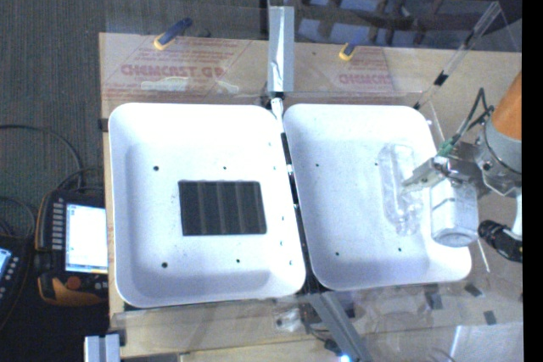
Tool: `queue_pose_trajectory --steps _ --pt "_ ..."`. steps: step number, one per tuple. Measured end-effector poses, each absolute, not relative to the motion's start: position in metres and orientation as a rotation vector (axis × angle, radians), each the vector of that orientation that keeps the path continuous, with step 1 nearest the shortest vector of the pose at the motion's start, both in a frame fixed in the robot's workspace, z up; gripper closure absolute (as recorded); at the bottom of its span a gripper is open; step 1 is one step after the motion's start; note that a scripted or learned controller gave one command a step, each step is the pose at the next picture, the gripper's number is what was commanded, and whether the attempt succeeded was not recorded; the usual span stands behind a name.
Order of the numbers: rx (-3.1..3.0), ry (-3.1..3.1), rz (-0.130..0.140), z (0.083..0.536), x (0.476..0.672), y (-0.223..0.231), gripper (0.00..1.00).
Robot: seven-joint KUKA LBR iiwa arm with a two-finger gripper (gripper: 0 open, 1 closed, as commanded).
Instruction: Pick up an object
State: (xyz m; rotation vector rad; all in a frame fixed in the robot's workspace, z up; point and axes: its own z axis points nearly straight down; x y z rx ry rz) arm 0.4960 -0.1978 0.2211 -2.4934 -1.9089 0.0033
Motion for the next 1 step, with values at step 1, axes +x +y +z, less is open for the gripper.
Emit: queue_pose_trajectory --steps 1 --pt "-2.628 -1.714 0.006 0.1912 0.4831 -0.0755 0.0"
